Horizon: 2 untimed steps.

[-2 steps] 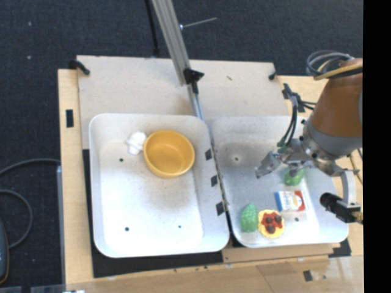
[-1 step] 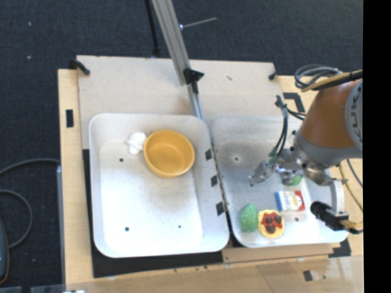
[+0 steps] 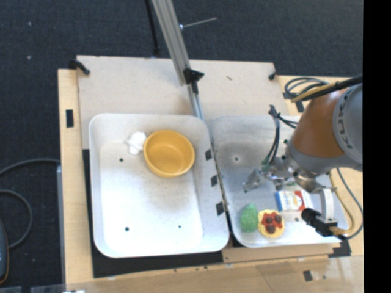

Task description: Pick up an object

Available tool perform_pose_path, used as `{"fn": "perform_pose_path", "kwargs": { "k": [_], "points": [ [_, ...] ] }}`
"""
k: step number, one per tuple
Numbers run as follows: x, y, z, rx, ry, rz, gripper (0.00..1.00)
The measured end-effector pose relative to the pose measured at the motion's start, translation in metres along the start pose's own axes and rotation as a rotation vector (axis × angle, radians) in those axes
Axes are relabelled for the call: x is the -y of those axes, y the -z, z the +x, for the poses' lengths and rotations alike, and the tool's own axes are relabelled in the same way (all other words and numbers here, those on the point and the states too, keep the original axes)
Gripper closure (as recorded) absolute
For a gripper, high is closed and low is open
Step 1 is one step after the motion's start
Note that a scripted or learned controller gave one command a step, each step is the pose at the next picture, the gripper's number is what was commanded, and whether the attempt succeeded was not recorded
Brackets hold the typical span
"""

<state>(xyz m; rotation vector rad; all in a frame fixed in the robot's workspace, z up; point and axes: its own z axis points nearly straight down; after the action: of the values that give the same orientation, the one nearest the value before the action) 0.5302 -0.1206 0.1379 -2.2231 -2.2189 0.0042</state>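
Observation:
The right bin (image 3: 239,134) holds a green lumpy toy (image 3: 248,217) near its front edge. Beside it lies a round yellow piece with red spots (image 3: 271,223). A small red, white and blue box (image 3: 289,200) lies just behind that piece, partly under the wrist. My gripper (image 3: 257,179) hangs low over the middle of the right bin, a little behind and above the green toy. I see nothing held in it. The grey and orange arm comes in from the right.
In the left bin (image 3: 153,227) a yellow bowl (image 3: 169,153) stands at the back, with a small white lump (image 3: 136,141) touching its left side. A slanted metal pole (image 3: 174,38) rises behind the bins. A raised wall divides the two bins.

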Motion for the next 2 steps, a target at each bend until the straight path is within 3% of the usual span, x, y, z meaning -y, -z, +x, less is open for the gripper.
{"fn": "perform_pose_path", "kwargs": {
  "k": [1, 2],
  "points": [
    [-0.002, 0.012, 0.0, -0.002, -0.003, -0.007, 1.0],
    [-0.005, 0.062, -0.011, 0.0, -0.004, -0.009, 1.0]
  ]
}}
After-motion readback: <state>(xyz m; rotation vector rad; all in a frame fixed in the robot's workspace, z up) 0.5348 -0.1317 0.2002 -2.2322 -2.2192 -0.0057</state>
